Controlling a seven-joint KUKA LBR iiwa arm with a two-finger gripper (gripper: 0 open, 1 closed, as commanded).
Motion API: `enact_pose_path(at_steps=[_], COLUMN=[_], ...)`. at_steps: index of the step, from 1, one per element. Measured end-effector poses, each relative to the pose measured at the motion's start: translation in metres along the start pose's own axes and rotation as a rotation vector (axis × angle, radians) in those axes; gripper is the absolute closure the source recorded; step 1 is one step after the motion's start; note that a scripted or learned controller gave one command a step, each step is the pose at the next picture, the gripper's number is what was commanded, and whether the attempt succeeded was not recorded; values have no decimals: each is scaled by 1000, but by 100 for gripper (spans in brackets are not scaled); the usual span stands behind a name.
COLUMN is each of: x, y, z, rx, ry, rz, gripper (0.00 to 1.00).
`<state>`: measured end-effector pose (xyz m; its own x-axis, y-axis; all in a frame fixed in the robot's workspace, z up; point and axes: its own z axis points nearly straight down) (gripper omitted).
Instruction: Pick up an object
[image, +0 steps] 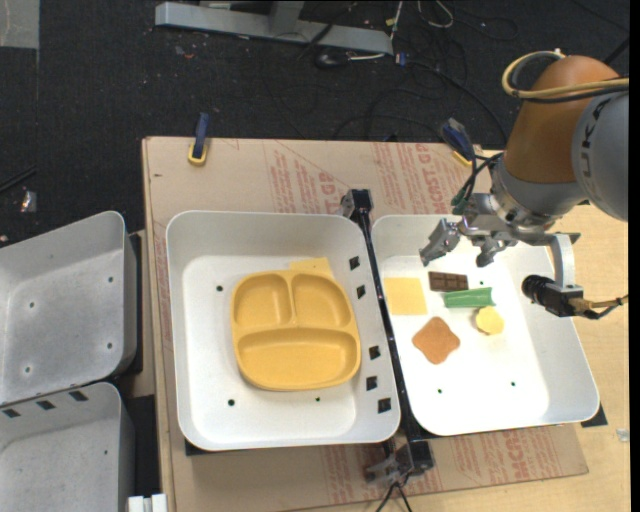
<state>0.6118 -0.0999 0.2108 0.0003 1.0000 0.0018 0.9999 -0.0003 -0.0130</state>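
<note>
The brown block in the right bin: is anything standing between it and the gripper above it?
Nothing visible does. The gripper hangs open just above the brown block. The green piece lies against the block's lower side, and the yellow square lies to its left.

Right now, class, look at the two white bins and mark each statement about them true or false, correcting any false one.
1. The yellow divided tray lies in the left bin. True.
2. The gripper holds the green piece. False: it hovers open above the brown block, holding nothing.
3. The pale yellow square lies in the right bin. True.
4. The tan round-cornered piece sits on the tray. False: it lies in the right bin.
</note>
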Motion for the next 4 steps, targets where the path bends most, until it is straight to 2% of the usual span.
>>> enact_pose_path(at_steps=[1,2,3,4], x=[0,2,8,9], y=[3,1,-6,-7], z=[-7,37,97,120], rx=[-13,-9,-6,-10], ry=[-2,-2,-1,-1], rz=[-2,0,0,0], gripper=[0,0,0,0])
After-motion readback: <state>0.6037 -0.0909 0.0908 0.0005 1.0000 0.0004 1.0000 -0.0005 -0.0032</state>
